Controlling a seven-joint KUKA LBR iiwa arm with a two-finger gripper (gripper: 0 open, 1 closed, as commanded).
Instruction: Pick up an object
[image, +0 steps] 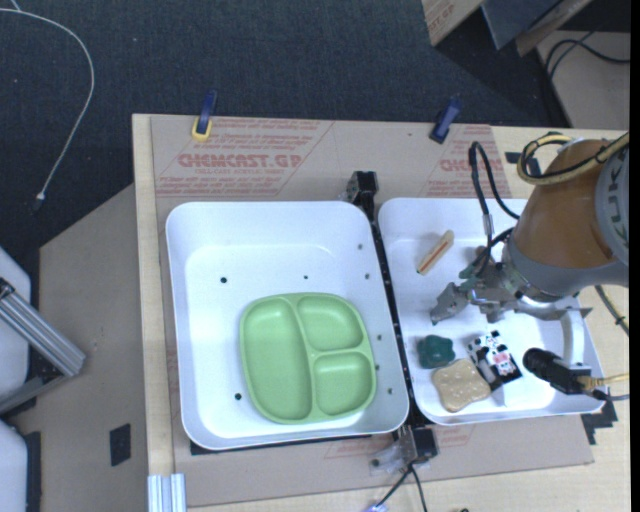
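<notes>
The wide white plastic bin (200, 300) on the far side of the divider from the gripper carries a pale green three-compartment plate (305, 355), well apart from the hand and across the raised rims where the two bins meet. The smaller white bin (400, 225) is the one the grey two-finger gripper (452, 303) hangs over, and everything within its reach lies there.

Nothing sits between the fingers; how far they stand apart I cannot tell from here.

Nearest to the hand is a small dark teal rounded lump (435, 350), just beside the fingertips on the side toward the bench's front edge and a touch toward the divider. Beyond it, farther the same way, lies a tan slab shaped like a slice of toast (461, 385), close to the bin's front wall. A small black, white and red toy piece (496, 360) sits near the toast, under the wrist. On the opposite side of the hand, a short tan wooden stick (434, 252) lies with its long axis slanting, with open white floor all round it
</notes>
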